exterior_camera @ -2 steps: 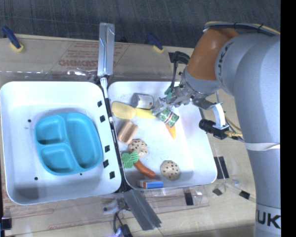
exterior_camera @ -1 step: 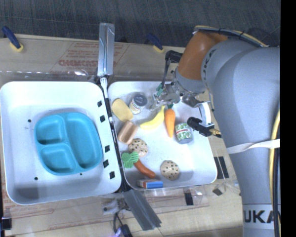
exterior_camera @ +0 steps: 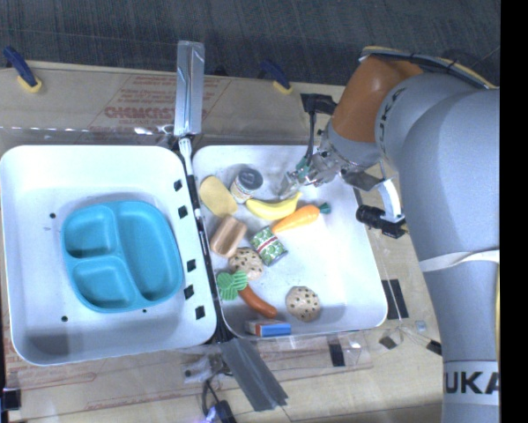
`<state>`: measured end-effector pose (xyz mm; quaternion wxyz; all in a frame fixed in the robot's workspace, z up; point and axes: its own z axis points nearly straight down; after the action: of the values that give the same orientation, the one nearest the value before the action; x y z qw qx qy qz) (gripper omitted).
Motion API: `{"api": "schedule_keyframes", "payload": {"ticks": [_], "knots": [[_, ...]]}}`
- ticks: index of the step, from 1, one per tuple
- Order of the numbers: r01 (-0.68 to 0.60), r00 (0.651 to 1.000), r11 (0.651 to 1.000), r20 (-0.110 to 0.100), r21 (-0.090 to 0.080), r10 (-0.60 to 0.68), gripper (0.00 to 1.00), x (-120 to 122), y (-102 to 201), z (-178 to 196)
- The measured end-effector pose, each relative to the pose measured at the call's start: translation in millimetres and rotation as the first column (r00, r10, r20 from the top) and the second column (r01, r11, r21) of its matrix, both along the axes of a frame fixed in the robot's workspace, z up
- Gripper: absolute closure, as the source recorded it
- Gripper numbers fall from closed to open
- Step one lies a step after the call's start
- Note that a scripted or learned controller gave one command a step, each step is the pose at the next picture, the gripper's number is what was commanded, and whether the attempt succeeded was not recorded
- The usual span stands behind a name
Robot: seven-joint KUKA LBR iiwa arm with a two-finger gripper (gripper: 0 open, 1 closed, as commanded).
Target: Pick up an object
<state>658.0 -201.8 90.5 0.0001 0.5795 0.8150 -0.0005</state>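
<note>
We see the gripper (exterior_camera: 303, 175) low in the right bin (exterior_camera: 360, 276), just above the banana (exterior_camera: 273, 207) near frame centre — whether it is open or closed, we cannot tell. The banana looks light, stiff and smooth — we would grasp across its middle.

We are seeing a divided tray (exterior_camera: 122, 256) lying in the left bin (exterior_camera: 34, 183). In the right bin (exterior_camera: 356, 267), a banana (exterior_camera: 274, 207) is lying left of a carrot (exterior_camera: 297, 218), a hot dog (exterior_camera: 227, 234) further left, cookies (exterior_camera: 303, 302) nearer us, the gripper (exterior_camera: 306, 174) hanging behind the banana.
</note>
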Motion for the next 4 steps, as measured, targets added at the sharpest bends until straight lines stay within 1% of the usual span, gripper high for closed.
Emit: {"api": "schedule_keyframes", "payload": {"ticks": [1,2,3,4], "knots": [[0.037,0.999,0.999,-0.008,0.002,-0.037,1.00,-1.5,92.9,-2.4],[0.040,0.999,0.999,-0.009,0.000,-0.040,0.00,-2.2,89.8,-2.3],[0.394,0.919,0.919,0.003,0.000,-0.394,0.00,-7.1,46.2,126.7],[0.229,0.974,0.974,-0.003,0.001,-0.229,0.00,-35.1,82.1,0.0]]}}
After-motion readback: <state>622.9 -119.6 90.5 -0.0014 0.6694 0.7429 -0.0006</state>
